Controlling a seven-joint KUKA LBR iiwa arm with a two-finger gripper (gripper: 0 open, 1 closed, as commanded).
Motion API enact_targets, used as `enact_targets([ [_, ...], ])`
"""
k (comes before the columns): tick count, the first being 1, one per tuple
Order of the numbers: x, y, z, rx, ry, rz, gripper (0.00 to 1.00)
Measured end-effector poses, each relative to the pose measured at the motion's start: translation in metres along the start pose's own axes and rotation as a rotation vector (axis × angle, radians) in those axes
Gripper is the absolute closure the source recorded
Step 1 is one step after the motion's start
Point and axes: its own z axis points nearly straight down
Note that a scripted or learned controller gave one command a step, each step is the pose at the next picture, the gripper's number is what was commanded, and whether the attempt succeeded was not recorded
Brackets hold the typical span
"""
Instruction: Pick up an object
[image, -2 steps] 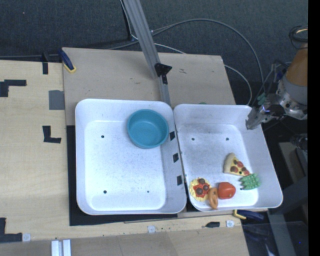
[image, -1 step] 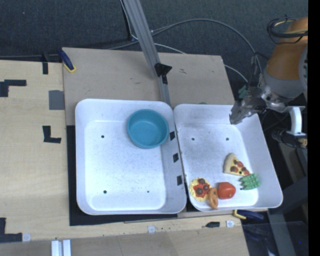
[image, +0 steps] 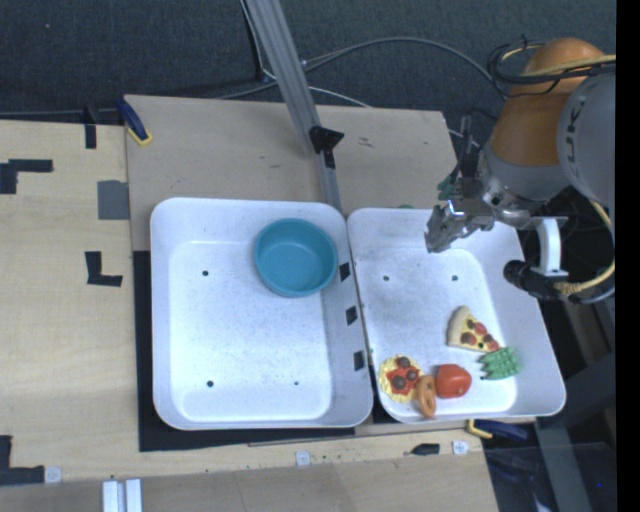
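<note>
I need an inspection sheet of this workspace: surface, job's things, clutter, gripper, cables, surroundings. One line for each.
Surface: wooden bench bearing a left white bin and a right white bin, side by side.
Job's things: blue bowl in the left bin's far part; pizza slice toy, green toy, red tomato toy, round pizza toy in the right bin's near end.
Clutter: black tape marks on the bench.
Gripper: gripper above the right bin's far end, nothing seen between its fingers.
Cables: cables behind the bench.
Surroundings: dark floor; slanted metal pole.

Even soft light, faint shadows, slight grain.
</note>
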Motion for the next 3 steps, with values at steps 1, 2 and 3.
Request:
enact_targets([
  [1, 0.046, 0.004, -0.006, -0.001, 0.0, 0.0, 1.0],
  [2, 0.102, 0.005, 0.003, 0.0, 0.0, 0.0, 1.0],
  [3, 0.159, 0.021, -0.004, -0.002, 0.0, 0.0, 1.0],
])
